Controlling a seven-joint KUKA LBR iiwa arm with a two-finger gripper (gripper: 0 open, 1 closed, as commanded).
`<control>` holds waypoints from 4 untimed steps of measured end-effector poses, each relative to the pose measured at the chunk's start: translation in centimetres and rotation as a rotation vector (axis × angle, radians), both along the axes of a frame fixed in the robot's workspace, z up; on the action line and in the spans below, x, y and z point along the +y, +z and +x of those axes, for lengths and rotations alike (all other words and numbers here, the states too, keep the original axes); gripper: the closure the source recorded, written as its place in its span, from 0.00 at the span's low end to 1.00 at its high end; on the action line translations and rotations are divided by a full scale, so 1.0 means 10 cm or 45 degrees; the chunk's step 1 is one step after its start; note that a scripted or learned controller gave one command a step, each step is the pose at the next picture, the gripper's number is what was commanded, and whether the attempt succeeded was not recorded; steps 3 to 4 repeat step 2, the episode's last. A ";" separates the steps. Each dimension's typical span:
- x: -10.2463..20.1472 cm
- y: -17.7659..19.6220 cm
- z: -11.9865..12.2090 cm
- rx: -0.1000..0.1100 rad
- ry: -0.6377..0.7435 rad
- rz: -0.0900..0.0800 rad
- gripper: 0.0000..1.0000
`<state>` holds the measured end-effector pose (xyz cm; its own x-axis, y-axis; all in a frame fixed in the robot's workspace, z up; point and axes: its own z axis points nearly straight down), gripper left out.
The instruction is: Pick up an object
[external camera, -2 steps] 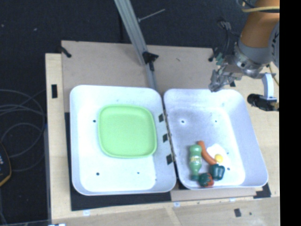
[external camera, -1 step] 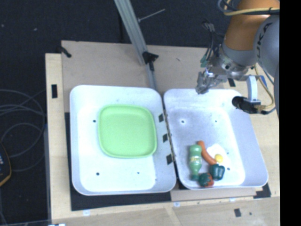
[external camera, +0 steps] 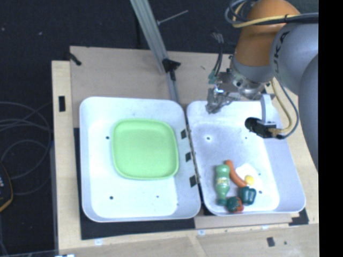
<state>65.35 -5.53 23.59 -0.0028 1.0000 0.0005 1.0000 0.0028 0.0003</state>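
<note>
Several small toys lie in the near corner of the right bin (external camera: 278,159): a green bottle-like toy (external camera: 222,178), an orange carrot-like piece (external camera: 236,173), a yellow and white piece (external camera: 249,175) and a dark green pepper-like toy (external camera: 246,195). My gripper (external camera: 214,105) hangs over the far left corner of that bin, well away from the toys. Nothing shows between its fingers.
A light green square plate (external camera: 144,149) lies in the left bin (external camera: 96,143). A grey slanted pole (external camera: 153,33) rises behind the bins. A black cable fitting (external camera: 260,126) hangs beside the wrist over the right bin.
</note>
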 end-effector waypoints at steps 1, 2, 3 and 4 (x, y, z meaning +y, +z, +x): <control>0.49 0.00 -0.21 -0.001 0.000 0.001 1.00; 1.09 0.00 -0.37 -0.001 0.002 0.001 1.00; 1.09 0.00 -0.37 -0.001 0.002 0.001 1.00; 1.09 0.00 -0.37 -0.001 0.002 0.001 1.00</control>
